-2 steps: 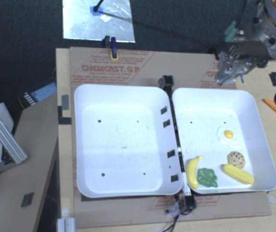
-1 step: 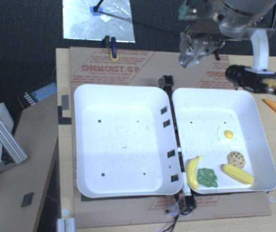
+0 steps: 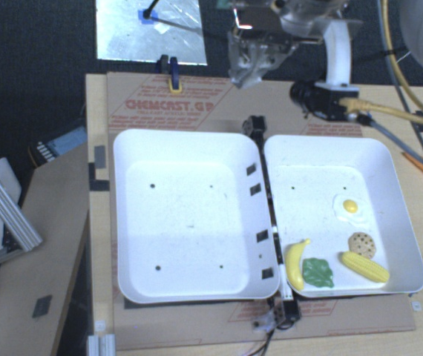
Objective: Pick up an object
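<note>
Banana [image 3: 295, 265] touches green leaf [image 3: 317, 273], beside corn [image 3: 364, 267].

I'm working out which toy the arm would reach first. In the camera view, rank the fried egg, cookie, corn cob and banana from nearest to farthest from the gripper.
From the gripper, above the bins' far edge:
1. Fried egg, right bin, toward its right wall.
2. Cookie, just below the egg.
3. Banana at the bin's near left corner and corn cob at the near right: too close to call.

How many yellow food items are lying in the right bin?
2 fully yellow: a banana at the front-left by the green leaf, and a corn cob at the front-right below the cookie. The fried egg has only a yellow yolk.
</note>
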